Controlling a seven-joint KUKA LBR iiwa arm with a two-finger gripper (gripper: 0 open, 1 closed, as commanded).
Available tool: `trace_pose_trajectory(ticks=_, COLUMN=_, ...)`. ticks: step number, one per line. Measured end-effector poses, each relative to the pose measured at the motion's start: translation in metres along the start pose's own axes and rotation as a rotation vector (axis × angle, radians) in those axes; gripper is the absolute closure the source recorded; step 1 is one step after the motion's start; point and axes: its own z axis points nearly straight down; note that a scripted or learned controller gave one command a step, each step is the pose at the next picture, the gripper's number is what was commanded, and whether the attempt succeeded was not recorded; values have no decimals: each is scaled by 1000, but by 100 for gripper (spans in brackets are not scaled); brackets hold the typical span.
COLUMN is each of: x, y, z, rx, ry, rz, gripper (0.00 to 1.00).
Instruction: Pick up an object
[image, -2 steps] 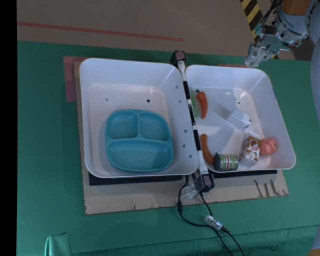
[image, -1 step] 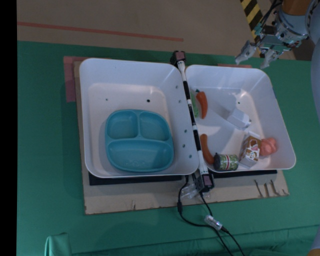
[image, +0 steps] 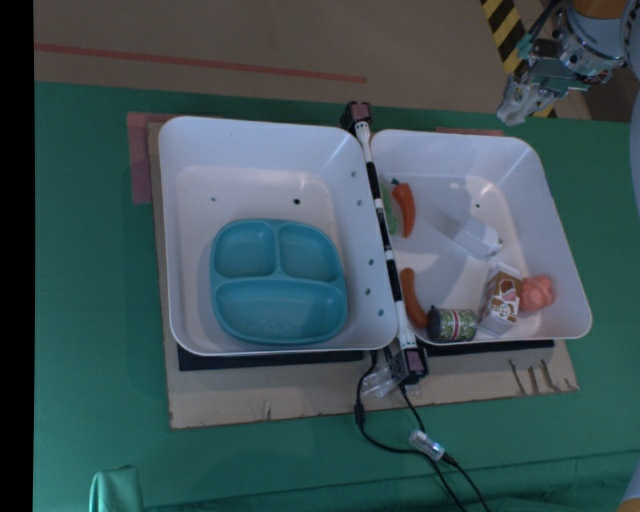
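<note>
My gripper (image: 518, 103) hangs at the top right, above the far right corner of the right bin (image: 535, 165), with nothing seen between its fingers. Inside that bin lie a carrot (image: 404, 207) near the divider, a white carton (image: 476, 236) in the middle, and an orange sausage (image: 410, 297) by the left wall. Along the near wall sit a dark can (image: 452, 323), a small brown and white box (image: 502, 299) and a pink toy (image: 539, 291).
The left bin (image: 200, 160) holds a teal divided plate (image: 278, 281). A black-and-white bar (image: 378, 215) runs between the bins. Cables (image: 420, 440) trail from the bench's front. Yellow-black hazard tape (image: 505, 28) marks the floor behind.
</note>
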Motion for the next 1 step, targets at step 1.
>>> trace_pose_trajectory(ticks=1, x=0, y=0, z=0, rx=1, ry=0, rz=1, gripper=0)
